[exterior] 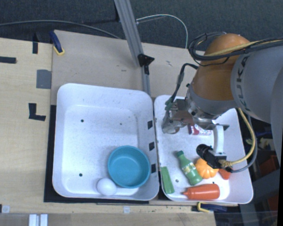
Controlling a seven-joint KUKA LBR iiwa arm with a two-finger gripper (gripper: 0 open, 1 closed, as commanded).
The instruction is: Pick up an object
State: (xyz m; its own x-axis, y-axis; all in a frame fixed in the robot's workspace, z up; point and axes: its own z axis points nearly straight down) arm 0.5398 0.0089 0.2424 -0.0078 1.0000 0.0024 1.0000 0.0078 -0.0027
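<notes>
My gripper [170,124] hangs over the upper left part of the right bin [238,187], close to the wall between the two bins. Nothing shows in its grasp. Below it in that bin lie a green bottle [188,168], a small orange pumpkin-like toy [206,169], a red-orange carrot-like piece [203,191] and a green stick [167,180] along the left wall. A red and white item [198,131] peeks out from under the wrist. The left bin [84,106] holds a blue bowl [128,166] and a white ball [106,185] at its front.
A grey metal pole [132,32] slants down from the top to the bins' back edge. A black connector with a yellow cable [207,153] hangs off the arm above the toys. The big grey and orange arm [231,73] covers the right bin's back half.
</notes>
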